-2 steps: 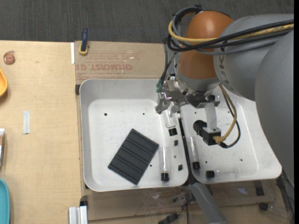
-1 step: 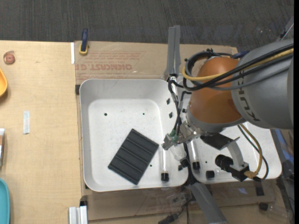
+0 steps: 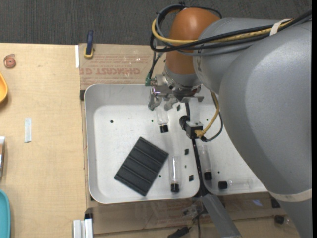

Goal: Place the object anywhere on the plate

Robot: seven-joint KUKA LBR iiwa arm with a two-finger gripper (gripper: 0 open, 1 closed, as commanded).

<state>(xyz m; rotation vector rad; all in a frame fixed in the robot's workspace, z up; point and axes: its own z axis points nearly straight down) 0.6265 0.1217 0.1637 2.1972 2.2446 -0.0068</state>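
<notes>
A black ribbed rectangular plate (image 3: 142,165) lies tilted on the floor of the left white bin (image 3: 101,148), towards its front. My gripper (image 3: 164,104) hangs over the back right part of that bin, behind the plate and to its right. It is shut on a clear tube with a black cap (image 3: 162,121). The tube's upper end sits between the fingers and its capped end points down towards the bin floor. A second clear tube with a black cap (image 3: 174,172) lies on the bin floor just right of the plate.
More clear capped tubes (image 3: 233,185) lie in the right bin, partly under the arm. A black cable (image 3: 197,152) runs along the divide between the bins. A cardboard sheet (image 3: 116,66) with a blue clamp (image 3: 89,42) lies behind the left bin. A wooden bench (image 3: 39,133) spreads to the left.
</notes>
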